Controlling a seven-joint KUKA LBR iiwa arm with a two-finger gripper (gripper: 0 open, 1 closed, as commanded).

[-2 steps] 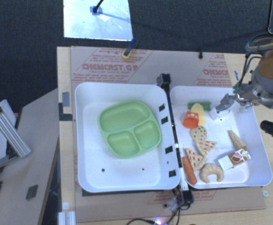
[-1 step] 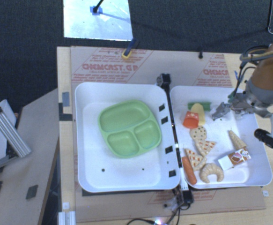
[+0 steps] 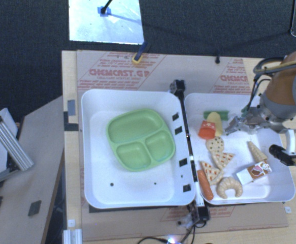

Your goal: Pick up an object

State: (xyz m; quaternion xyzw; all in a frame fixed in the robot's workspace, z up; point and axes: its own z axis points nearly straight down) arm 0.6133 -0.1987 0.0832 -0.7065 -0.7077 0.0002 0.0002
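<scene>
Camera view shows the worktop with two white bins side by side. The left bin holds one green divided plate, probably as a place where things can be put down. The right bin holds all the small toy food, so I judge the object to pick up is among these: an ice-cream cone, a croissant, a small milk carton, a carrot, two pizza slices, a cracker, a red piece and a yellow-green piece. The end effector hangs low over the upper part of this bin, just beside the red piece; nothing is between its fingers, and I cannot tell how wide they are.
</scene>
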